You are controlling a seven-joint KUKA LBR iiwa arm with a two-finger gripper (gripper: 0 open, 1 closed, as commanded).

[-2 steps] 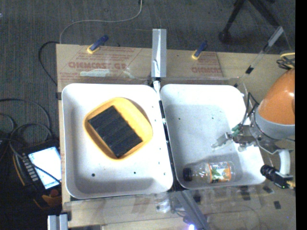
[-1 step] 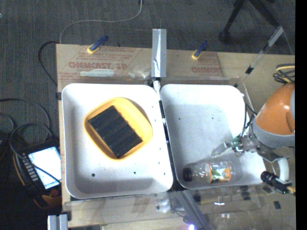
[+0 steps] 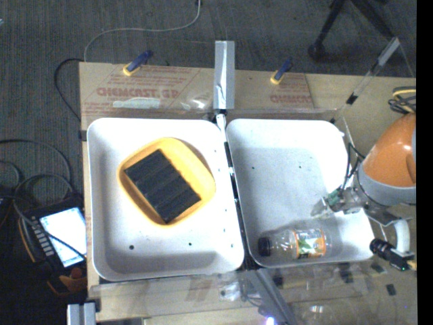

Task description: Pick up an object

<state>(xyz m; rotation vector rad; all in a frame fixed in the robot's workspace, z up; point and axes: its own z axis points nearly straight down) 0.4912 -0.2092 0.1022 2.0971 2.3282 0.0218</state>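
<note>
I see two things to pick from. In the left bin [image 3: 101, 181] a yellow dish [image 3: 196, 156] with rounded corners sits near the middle, turned at an angle to the bin walls; a dark, ribbed rectangular pad [image 3: 163, 185] lies flat inside it, covering most of its floor. In the right bin [image 3: 284, 161] a clear plastic bottle [image 3: 294, 243] lies on its side along the near wall, dark cap pointing left, with an orange and green label around its body.
</note>
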